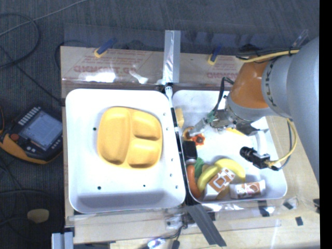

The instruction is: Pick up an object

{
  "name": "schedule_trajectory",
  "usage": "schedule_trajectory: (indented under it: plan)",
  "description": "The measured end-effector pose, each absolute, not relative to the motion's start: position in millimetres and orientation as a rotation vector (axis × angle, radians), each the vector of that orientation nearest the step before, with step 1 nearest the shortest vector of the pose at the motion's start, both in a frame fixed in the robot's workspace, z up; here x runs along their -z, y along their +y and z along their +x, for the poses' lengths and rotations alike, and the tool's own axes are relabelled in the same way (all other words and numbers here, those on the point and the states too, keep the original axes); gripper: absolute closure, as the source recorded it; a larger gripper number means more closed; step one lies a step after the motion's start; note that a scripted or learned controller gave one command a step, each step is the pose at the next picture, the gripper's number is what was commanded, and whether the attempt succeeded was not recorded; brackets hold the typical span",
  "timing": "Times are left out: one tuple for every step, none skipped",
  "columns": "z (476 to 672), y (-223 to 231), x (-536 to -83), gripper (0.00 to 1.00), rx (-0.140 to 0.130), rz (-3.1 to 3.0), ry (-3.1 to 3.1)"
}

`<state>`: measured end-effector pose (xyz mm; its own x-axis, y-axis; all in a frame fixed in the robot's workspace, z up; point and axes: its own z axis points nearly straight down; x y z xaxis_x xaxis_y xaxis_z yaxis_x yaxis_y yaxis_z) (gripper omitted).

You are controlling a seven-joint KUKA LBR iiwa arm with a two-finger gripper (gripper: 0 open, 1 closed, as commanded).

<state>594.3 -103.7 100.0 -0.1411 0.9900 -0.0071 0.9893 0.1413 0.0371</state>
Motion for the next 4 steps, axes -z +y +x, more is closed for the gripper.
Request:
schedule_trajectory:
  plan:
    - [593.3, -101.7, -100.1, 0.0, -0.028, 1.938, 2.429]
    - [565.9, -115.6, -110.3, 0.0, -0.001, 2.053, 2.377]
    - [616.0, -114.2, -97.8, 0.0, -0.021, 2.008, 2.393]
    - [664.9, -107.9, -95.6, 0.0, 0.005, 2.002, 2.428]
